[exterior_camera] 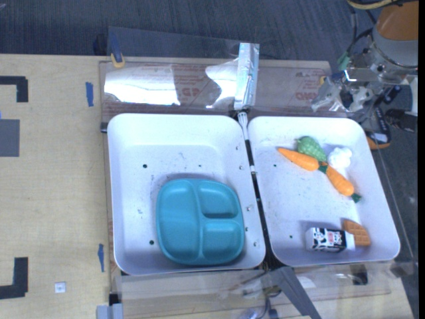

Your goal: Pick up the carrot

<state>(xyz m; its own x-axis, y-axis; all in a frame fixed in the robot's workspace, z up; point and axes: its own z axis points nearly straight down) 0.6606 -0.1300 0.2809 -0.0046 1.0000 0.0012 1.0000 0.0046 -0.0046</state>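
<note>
Dark carpet surrounds a pale wooden bench carrying two shallow white bins. Left bin (126, 178) holds a teal divided plate (199, 221), smooth moulded plastic. Right bin (378, 198) holds two carrots: one (297, 158) beside a green leafy toy (311, 147), another (340, 181) near a white lump (340, 157); also a small black-and-white carton (327, 239) and a tan waffle-like piece (356, 232). Gripper (345, 88) hangs above the bin's far right corner, nothing held; opening cannot be judged. Advice: pick the lower carrot, freer of neighbours; align fingers across its tapered, slick body near the thick middle, descend straight
</note>
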